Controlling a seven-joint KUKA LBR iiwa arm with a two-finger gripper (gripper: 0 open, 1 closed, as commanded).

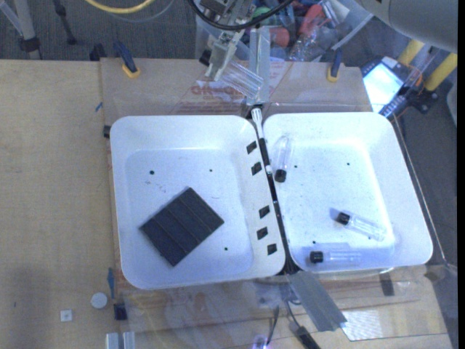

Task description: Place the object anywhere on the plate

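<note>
Wooden worktop (51, 195) carries 2 white bins side by side. Left bin (131, 144) holds the plate (182, 225), a dark grey ridged square turned diamond-wise, lying flat in the lower middle of that bin. Row of small black tabs (262, 211) runs along the divider between the bins. Right bin (378, 144) holds 3 clear tubes with black caps: 1st tube (280, 158) near the left wall at the top, roughly upright in view, cap at the lower end; 2nd tube (356, 222) lower right of centre, slanted, cap at its left end; 3rd tube (336, 256) near the front wall, lying about level, cap at its left end. Tubes are all apart from each other and none touches the plate. Gripper (221, 67) hangs above the back edge of the worktop, behind the left bin near the divider, well apart from every tube and from the plate. Cannot tell its state, too cluttered there. Grey arm (414, 6) at top right.
</note>
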